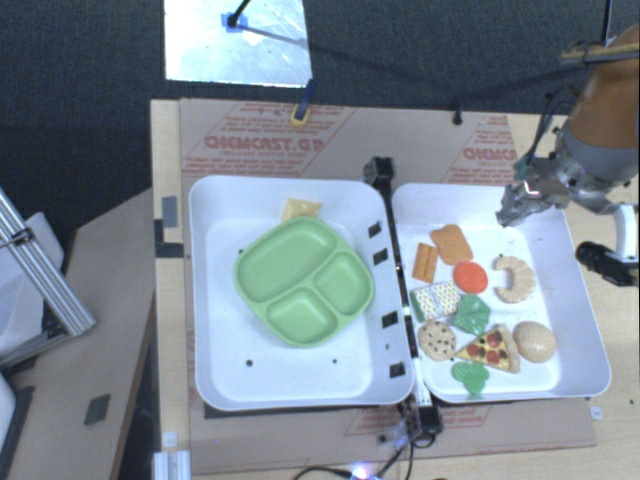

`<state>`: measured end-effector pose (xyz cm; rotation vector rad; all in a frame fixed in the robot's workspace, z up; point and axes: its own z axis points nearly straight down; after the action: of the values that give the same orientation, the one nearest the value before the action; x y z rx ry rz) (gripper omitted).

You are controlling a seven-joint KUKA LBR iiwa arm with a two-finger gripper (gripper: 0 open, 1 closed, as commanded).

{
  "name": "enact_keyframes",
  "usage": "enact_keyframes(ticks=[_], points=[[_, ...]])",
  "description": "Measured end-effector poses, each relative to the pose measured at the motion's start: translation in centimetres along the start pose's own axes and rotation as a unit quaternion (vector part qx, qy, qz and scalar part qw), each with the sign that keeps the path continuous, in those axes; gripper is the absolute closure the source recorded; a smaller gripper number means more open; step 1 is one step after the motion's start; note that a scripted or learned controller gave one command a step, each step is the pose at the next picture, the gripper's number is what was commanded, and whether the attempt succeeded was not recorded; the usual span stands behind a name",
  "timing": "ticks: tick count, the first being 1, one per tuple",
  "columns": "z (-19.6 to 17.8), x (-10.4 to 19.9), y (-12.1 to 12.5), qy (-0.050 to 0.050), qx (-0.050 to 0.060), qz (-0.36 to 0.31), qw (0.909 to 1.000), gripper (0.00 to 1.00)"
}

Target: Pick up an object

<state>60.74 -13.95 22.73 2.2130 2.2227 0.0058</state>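
The right bin (580,298) holds several toy foods: an orange cracker (452,243), an orange stick (425,262), a red tomato slice (471,278), a croissant (515,278), a patterned square (436,299), a green leaf (472,314), a cookie (437,340), a pizza slice (490,349), a bread roll (534,341) and a green piece (467,376). My gripper (517,206) hangs over the bin's back right part, above and apart from the foods, with nothing seen in it.
The left bin (215,268) carries a green divided plate (303,280) and a small yellow piece (299,209) behind it. A black clip divider (392,268) runs between the bins. A shiny sheet (238,28) lies at the back.
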Motion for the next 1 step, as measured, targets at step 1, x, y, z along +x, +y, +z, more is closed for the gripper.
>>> enact_keyframes(ticks=[1], points=[[-0.40, 4.12, -3.15, 0.001, 0.003, -0.001, 1.0000, 1.00]])
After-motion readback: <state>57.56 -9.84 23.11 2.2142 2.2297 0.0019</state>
